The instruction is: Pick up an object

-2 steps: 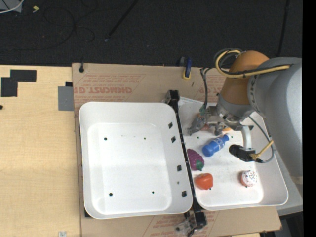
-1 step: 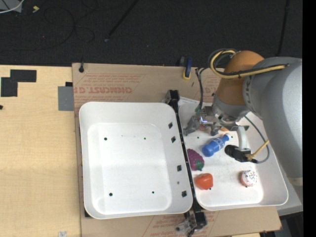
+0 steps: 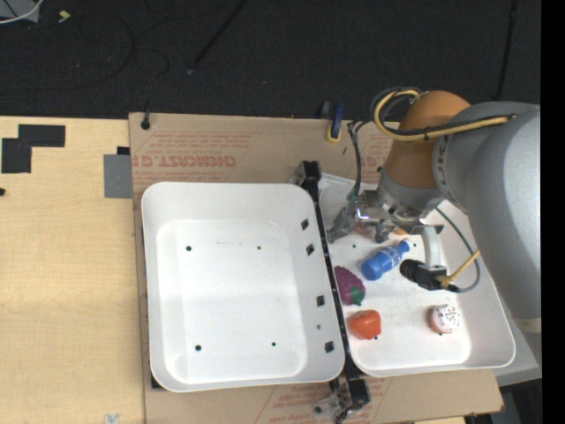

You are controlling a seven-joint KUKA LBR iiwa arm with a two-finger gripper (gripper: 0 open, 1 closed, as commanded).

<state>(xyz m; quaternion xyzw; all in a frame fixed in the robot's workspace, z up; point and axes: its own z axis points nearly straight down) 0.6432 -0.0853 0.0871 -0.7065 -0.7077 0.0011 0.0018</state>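
Camera view, looking down at a slant. The grey arm (image 3: 494,193) with its orange band (image 3: 424,148) enters from the right and reaches down into the upper part of the right white bin (image 3: 481,347). The jaws (image 3: 364,221) sit low near the bin's upper left corner, close to the black divider (image 3: 322,263) between the two bins; whether they are open or closed cannot be told, since the metal parts there are small and cluttered. Nothing can be seen between them.

Four candidate objects lie in the right bin, all below the jaws in the frame. A blue bottle (image 3: 384,261) lies tilted, just below and slightly right of the jaws, apart from them. A purple object (image 3: 350,283) rests below the jaws, against the bin's left wall. A red-orange object (image 3: 365,324) lies just beneath the purple one, farther from the jaws. A small white, patterned object (image 3: 445,318) sits well to the lower right.

A black cable end (image 3: 422,275) hangs from the wrist, to the right of the blue bottle. The left white bin (image 3: 168,360) lies left of the jaws, beyond the divider. Both bins rest on a cardboard sheet (image 3: 221,148) on the bench (image 3: 62,281).
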